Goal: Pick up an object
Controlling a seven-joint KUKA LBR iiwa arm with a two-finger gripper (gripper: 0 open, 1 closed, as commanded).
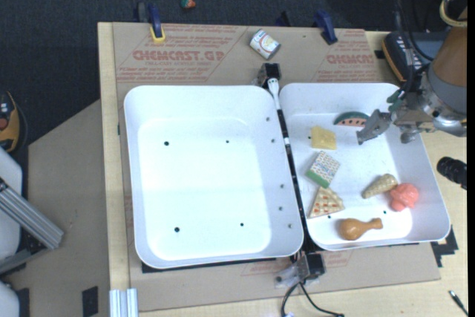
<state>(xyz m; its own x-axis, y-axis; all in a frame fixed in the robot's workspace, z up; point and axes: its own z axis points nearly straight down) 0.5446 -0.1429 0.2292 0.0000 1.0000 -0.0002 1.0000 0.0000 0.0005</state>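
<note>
I see the pincer (375, 126) over the right bin (427, 182), beside the watermelon slice (350, 117); its fingers' state I cannot tell. Cheese (323, 138) lies nearby.

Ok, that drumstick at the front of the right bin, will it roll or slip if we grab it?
The drumstick looks like smooth moulded plastic, so probably stiff, light and somewhat slippery. Its rounded body may roll or pivot if pushed. The narrow bone end looks easier to pinch than the bulb.
</note>
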